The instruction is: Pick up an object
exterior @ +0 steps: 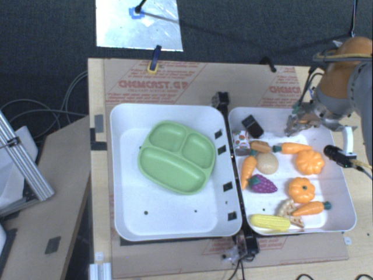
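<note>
Toy food crowding right bin, gripper above, claw state unclear, blurred

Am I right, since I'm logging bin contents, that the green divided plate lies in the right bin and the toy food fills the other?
Not quite. The camera view shows the green divided plate in the left bin; the toy food, such as the corn, fills the right bin.

The bench is seen from above at a slant by one fixed camera, set far enough back that both white bins are taken in whole. The left bin lies mid-frame, the right bin beside it, the arm beyond that.
</note>
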Action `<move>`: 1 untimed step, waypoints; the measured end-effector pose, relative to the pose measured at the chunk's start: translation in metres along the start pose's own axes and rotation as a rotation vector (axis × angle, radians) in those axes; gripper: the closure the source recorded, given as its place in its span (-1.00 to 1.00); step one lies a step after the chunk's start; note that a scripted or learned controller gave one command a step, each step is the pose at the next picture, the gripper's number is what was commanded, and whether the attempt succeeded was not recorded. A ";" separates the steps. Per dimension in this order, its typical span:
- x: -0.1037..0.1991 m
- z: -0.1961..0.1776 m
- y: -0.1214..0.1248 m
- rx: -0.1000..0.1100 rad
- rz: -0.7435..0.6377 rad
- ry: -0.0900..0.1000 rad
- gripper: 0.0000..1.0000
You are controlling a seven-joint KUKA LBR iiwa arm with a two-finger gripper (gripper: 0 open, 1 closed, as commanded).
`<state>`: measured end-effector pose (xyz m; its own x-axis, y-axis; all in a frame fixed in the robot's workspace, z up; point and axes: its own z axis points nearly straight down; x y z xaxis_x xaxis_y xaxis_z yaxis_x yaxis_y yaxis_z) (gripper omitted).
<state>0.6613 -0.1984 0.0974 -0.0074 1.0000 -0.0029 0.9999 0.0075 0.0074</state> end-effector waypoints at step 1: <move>-0.004 -0.045 0.002 0.001 0.004 0.001 1.00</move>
<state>0.6633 -0.2027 0.1426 -0.0036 1.0000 -0.0018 1.0000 0.0037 0.0066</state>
